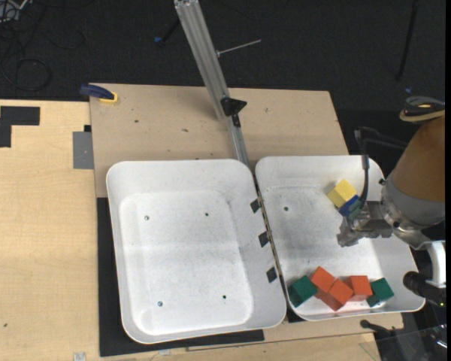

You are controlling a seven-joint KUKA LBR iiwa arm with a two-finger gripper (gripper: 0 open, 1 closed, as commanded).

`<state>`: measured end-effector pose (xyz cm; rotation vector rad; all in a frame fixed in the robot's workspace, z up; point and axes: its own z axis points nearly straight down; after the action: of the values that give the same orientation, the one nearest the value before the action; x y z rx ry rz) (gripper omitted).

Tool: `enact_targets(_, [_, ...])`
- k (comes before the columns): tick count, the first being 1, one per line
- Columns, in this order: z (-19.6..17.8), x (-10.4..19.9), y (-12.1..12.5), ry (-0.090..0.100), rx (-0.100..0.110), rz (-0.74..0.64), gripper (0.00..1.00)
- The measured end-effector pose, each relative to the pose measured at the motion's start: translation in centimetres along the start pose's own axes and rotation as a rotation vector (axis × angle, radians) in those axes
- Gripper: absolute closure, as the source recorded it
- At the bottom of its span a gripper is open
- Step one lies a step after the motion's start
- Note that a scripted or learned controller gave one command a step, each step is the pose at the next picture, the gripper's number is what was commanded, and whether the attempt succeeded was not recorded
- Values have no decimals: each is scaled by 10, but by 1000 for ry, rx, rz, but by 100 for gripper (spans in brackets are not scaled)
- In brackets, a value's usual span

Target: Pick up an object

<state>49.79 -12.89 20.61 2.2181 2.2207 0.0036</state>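
In the right bin (304, 201) a yellow block (343, 192) lies near the far right, with a small blue block (349, 206) touching its near side. My gripper (355, 230) hangs low over the bin floor, right next to the blue block and just in front of it. Along the bin's near edge sits a cluster: a green block (302, 289), an orange block (323, 279), a red block (335, 296), another orange block (359, 286) and a second green block (380, 290). I see no block lifted off the floor.
The left bin (182, 247) stands beside the right one, with black clips (263, 238) along the shared rim. A slanted aluminium bar (204, 51) rises behind the bins. The arm's grey and orange body (421, 179) covers the right bin's far right side.
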Motion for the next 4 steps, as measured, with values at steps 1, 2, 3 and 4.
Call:
enact_targets(1, [-30, -1, 1, 0, 2, 0, 100])
enact_targets(2, [-23, 40, 18, 2, 6, -2, 100])
enact_targets(3, [-19, 96, 46, 3, 6, -4, 100])
enact_targets(4, [-28, 136, 73, 2, 4, -3, 100])
